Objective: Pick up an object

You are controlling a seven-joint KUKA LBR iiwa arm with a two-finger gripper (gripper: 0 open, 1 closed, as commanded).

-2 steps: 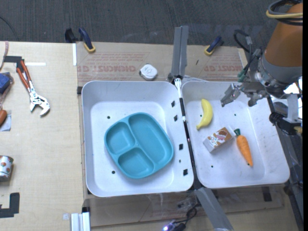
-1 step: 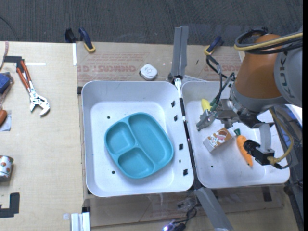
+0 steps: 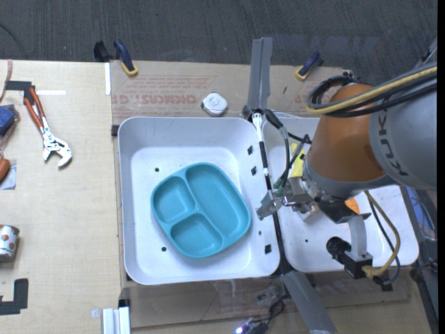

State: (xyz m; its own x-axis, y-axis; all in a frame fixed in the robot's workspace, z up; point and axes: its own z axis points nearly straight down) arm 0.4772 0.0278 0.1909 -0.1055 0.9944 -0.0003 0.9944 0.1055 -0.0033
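Note:
A blue divided plate (image 3: 200, 209) lies flat in the left white bin (image 3: 139, 145), a little left of that bin's middle. My gripper (image 3: 272, 206) hangs over the wall between the two bins, just right of the plate's edge. The grey arm with its orange band (image 3: 344, 134) covers most of the right bin (image 3: 306, 249). A yellow object (image 3: 299, 164) and an orange object (image 3: 353, 204) peek out from under the arm in the right bin; most of each is hidden.
Left of the bins the wooden bench holds an orange-handled wrench (image 3: 43, 127) and a small can (image 3: 7, 242). A white round item (image 3: 215, 104) sits behind the left bin. Clamps (image 3: 124, 58) grip the back edge.

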